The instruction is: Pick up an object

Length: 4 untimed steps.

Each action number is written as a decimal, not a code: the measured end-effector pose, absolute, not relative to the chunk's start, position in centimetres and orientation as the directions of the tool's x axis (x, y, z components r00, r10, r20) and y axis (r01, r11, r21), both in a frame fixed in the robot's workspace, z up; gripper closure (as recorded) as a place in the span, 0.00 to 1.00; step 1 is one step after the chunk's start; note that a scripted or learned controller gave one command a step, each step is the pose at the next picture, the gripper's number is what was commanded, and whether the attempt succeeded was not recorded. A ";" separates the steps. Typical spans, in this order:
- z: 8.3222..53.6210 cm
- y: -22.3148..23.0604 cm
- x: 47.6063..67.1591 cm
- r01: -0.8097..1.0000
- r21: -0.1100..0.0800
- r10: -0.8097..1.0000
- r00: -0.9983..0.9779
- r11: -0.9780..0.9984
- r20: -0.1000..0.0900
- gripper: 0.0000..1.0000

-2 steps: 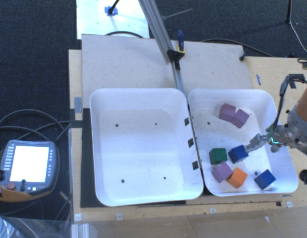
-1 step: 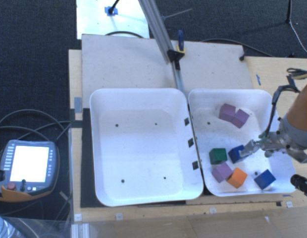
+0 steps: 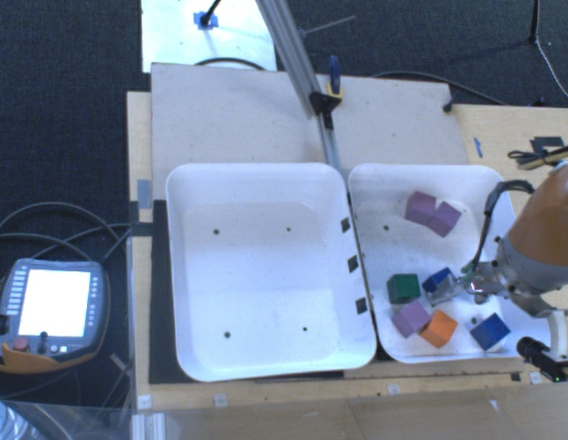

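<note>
No object is seen lifted yet: the gripper (image 3: 452,285) is lowered into the right bin (image 3: 385,186) at a blue block (image 3: 437,280); its grip state cannot be told

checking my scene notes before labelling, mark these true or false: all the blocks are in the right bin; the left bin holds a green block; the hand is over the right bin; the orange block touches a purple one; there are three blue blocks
1. All blocks lie in the right bin: true.
2. The left bin holds a green block: false, the green block is in the right bin.
3. The hand is over the right bin: true.
4. The orange block touches a purple block: true.
5. Three blue blocks: false, two, the blue block by the hand and the blue block near the front wall.
</note>
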<state>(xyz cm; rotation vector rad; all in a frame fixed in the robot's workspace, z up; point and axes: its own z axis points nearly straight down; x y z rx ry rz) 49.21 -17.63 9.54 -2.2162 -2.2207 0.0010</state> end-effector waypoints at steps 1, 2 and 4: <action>9.2 -17.6 49.3 1.000 0.001 1.000 -0.003 0.003 0.002 0.00; 10.3 -17.6 49.5 1.000 0.005 1.000 -0.005 0.005 0.001 1.00; 19.4 -18.0 49.3 1.000 0.007 1.000 -0.005 0.005 -0.002 1.00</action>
